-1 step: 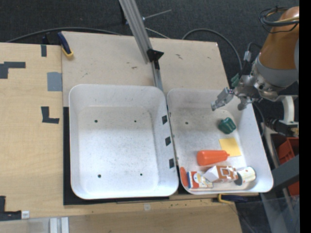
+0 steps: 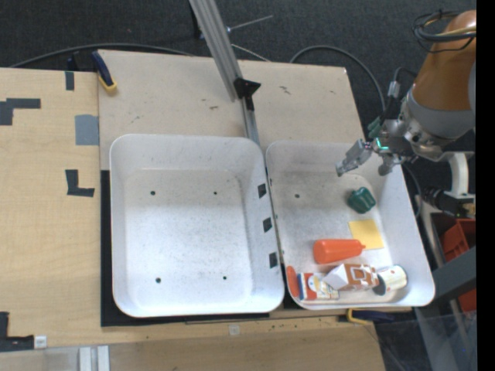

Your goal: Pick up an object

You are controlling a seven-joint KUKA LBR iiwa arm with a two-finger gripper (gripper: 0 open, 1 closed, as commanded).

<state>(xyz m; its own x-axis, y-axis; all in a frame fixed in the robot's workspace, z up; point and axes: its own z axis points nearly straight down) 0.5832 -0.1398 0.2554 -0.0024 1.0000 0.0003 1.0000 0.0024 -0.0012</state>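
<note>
The tool (image 2: 370, 158) hangs over the upper right part of the right bin (image 2: 309, 168), near that bin's 1 o'clock corner, with its two fingers (image 2: 349, 159) spread apart and nothing between them. Just below it, toward 6 o'clock, a small dark green object (image 2: 361, 200) lies apart from the fingers. Further toward 6 o'clock sits a yellow sponge-like square (image 2: 366, 234), and touching its lower left edge an orange bottle-shaped object (image 2: 338, 250) lies on its side. Along the bin's bottom rim a cluster of printed packages (image 2: 344, 278) and a pale cylinder (image 2: 394, 277) crowd together, pressed close to the wall. The upper left half of the right bin's floor is open, giving free room toward 9 o'clock. The left bin (image 2: 189, 222) shows a bare white floor with dark speckles. The two bins meet along a shared rim at centre, where a grey metal rail (image 2: 216, 37) slants down from 12 o'clock. The wooden worktop (image 2: 46, 207) carries grey and black tape marks (image 2: 81, 130) at 9 o'clock, and a blue-and-yellow clamp (image 2: 104, 72) at 11 o'clock; dark carpet (image 2: 93, 6) lies beyond.
</note>
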